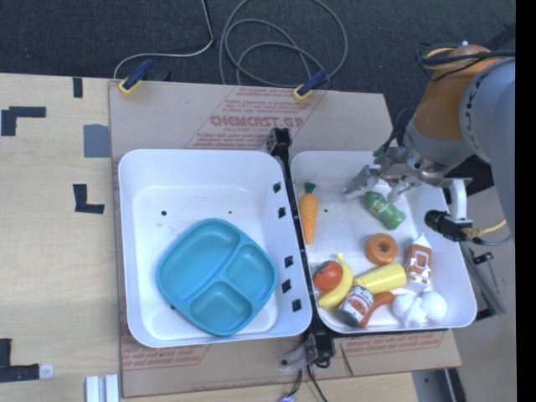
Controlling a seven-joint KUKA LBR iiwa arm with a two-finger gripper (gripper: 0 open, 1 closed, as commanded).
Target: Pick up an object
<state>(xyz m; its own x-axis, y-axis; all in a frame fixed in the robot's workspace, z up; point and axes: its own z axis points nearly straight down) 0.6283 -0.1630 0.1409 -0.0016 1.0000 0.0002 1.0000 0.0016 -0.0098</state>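
At 12 o'clock of the green bottle point(385, 210) in the right bin point(466, 268), the gripper point(378, 179) hovers, fingers spread apart, positioned apparently to straddle it.

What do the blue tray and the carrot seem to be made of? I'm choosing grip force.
Blue tray: looks like moulded hard plastic with a smooth, slightly glossy finish and three pressed compartments. Carrot: probably a plastic toy, given its even orange colour and smooth surface, though rubber can't be ruled out.
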